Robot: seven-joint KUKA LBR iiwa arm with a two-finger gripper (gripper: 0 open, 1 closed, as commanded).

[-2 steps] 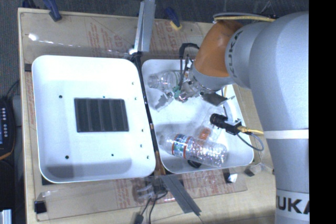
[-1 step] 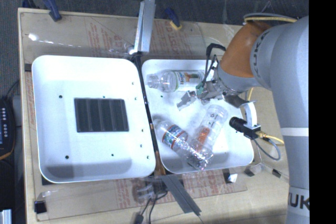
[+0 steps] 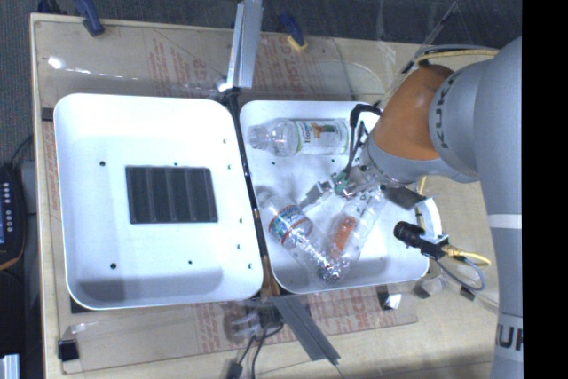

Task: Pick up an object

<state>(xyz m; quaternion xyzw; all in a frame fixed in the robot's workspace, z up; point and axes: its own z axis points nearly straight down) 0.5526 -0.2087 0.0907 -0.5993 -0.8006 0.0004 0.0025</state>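
Seen from the fixed camera above the bench (image 3: 133,328): two shallow white bins side by side, the left bin (image 3: 84,191) carrying just a dark ribbed panel (image 3: 171,194) on its floor, the right bin (image 3: 390,266) holding a loose cluster of clear plastic bottles. Lying along the far wall, an upright-shaped clear bottle (image 3: 297,137) with a pale label, on its side and apart from the rest. Nearer the front, a crumpled bottle (image 3: 302,237) with a red-and-blue label, touching or overlapping a second clear bottle (image 3: 348,231) with an orange patch; cannot tell which lies on top. Reaching in from the right, the grey arm with its orange band (image 3: 408,115), the claw (image 3: 348,182) low over the middle of the right bin, just beside the orange-marked bottle; cannot tell whether apart or together, and nothing visibly clamped. Judged from looks: all three light, thin-walled and slippery, prone to denting and squirting sideways under a squeeze, likely to roll. Best taken across the body at mid-length, square to the long axis; the far bottle probably the cleanest choice, free of neighbours.
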